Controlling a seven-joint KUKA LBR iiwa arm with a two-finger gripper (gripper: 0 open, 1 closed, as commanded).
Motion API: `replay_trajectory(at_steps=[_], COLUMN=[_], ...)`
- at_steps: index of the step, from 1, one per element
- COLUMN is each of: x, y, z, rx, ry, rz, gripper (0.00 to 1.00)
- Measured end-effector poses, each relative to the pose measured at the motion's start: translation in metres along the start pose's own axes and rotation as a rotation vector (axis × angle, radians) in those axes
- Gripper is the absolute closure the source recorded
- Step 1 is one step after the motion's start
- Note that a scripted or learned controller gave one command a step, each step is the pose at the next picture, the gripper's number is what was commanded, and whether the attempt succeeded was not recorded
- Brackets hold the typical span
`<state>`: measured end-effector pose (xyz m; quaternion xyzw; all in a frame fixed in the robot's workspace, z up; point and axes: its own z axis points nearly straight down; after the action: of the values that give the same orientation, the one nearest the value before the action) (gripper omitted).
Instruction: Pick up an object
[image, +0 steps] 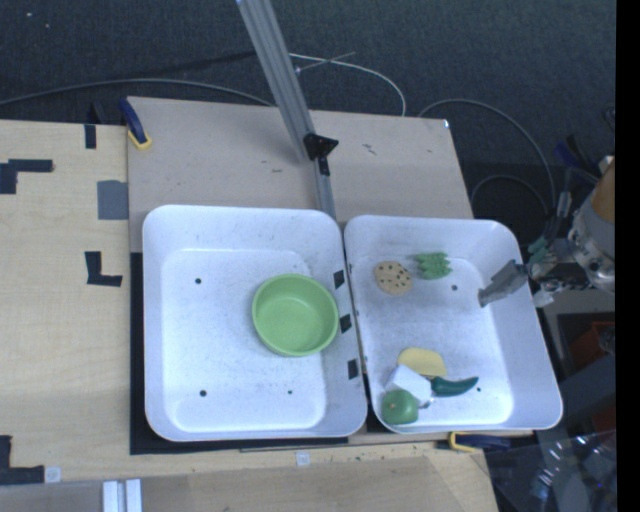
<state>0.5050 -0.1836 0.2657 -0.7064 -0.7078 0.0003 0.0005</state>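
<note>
Grey two-finger gripper (500, 284) hovers over right shallow white bin (520, 340), at its right rim; jaws state unclear, cannot tell. Round green plastic bowl (294, 315) sits in left shallow white bin (190, 300); probably a round tan cookie toy (393, 277) beside small green leafy toy (433, 265).

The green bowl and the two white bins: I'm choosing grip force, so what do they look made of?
The green bowl looks like moulded plastic: uniform colour, smooth matte surface, soft sheen at the rim. The left bin and right bin look like thin formed plastic, with rounded corners and a speckled, dull finish. None is certain from sight alone.
</note>
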Motion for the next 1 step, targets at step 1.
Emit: replay_trajectory(at_steps=[1], x=[-0.0001], y=[0.0], z=[0.0], rx=[0.0], ry=[0.0], rz=[0.0], gripper=[0.0])
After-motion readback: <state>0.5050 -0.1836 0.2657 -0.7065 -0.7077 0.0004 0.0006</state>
